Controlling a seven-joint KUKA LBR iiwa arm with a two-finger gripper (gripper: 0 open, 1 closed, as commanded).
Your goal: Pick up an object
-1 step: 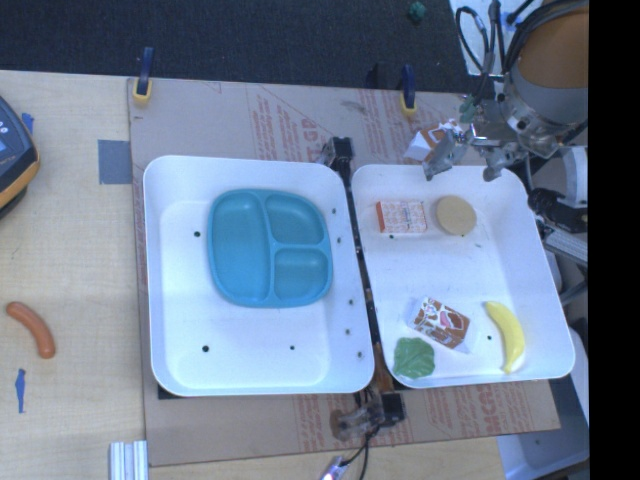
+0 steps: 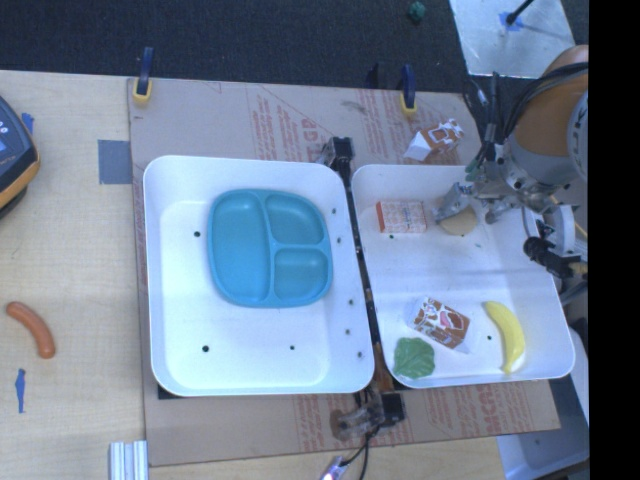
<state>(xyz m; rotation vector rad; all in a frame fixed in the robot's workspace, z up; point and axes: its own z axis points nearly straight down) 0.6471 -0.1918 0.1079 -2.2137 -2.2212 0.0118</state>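
Note:
The right bin (image 2: 520, 268) holds several objects: a red-and-white packet (image 2: 401, 216) at the back left, a tan round piece (image 2: 460, 225) beside it, a brown-and-white snack packet (image 2: 441, 322), a yellow banana (image 2: 507, 334) and a green leafy toy (image 2: 414, 358) at the front. My gripper (image 2: 464, 204) is low over the bin's back edge, right at the tan piece and touching or nearly touching its top. The arm's grey wrist (image 2: 520, 183) covers the bin's back right corner.
A blue divided plate (image 2: 270, 247) lies in the left bin (image 2: 180, 348). A small brown-and-white packet (image 2: 437, 140) sits on the cardboard behind the right bin. A sausage (image 2: 32, 328) lies on the bench at far left, and a dark device (image 2: 12, 158) sits at the left edge.

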